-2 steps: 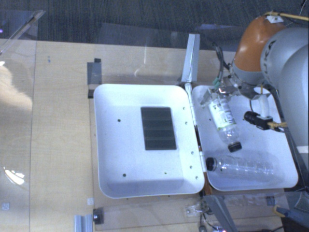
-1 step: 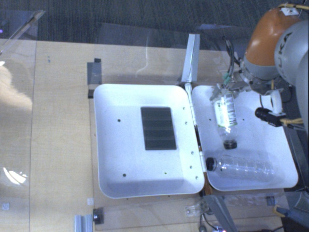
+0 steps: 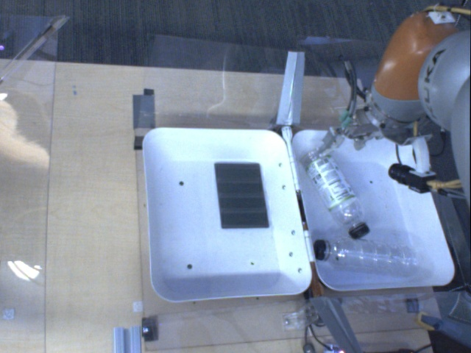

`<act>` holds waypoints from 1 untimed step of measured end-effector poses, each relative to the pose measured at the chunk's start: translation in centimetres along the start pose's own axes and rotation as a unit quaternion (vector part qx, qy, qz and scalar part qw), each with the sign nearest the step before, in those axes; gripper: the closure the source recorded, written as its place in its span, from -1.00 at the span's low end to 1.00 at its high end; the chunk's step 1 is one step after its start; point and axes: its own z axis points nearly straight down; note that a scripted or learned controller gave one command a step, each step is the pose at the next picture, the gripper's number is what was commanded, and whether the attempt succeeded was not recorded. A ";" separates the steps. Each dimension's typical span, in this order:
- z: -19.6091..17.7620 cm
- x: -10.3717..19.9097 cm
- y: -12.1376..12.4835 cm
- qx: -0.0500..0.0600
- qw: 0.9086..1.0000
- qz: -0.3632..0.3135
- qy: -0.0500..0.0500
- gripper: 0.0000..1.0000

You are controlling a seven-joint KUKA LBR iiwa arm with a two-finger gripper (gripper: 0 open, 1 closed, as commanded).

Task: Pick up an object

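Camera view: looks down on two white bins on the tabletop [image 3: 88, 219], with the arm [image 3: 434, 65] coming in from 3 o'clock.

Labelled bottle [image 3: 335, 184]: clear plastic, looks empty, dark cap at its 5 o'clock end and base up at 11 o'clock. It lies slanted in the right bin [image 3: 434, 259], upper left part.

Second bottle [image 3: 368, 254]: also clear and empty-looking, lying nearly flat along the bin's 6 o'clock edge with its dark cap pointing to 9 o'clock. Near the first one's cap, apparently not touching.

Handling guess: both probably super light and thin-walled, so they'd dent or squish under a hard squeeze. Smooth round sides likely roll or slip out sideways.

Where to grab: probably across the middle of the labelled bottle's body, since the label should give a bit more friction than bare plastic. The neck is stiffer but a smaller target.

End effector [image 3: 346, 127]: sits right at the labelled bottle's base end, around 12 o'clock in the right bin. Can't tell its state, too cluttered there.

Left bin [image 3: 169, 197]: just a dark ribbed rectangular pad [image 3: 241, 195] in the middle.
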 end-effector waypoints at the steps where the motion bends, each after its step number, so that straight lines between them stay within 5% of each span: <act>1: 7.1 -0.5 -1.6 0.000 0.998 -0.060 0.000 -1.00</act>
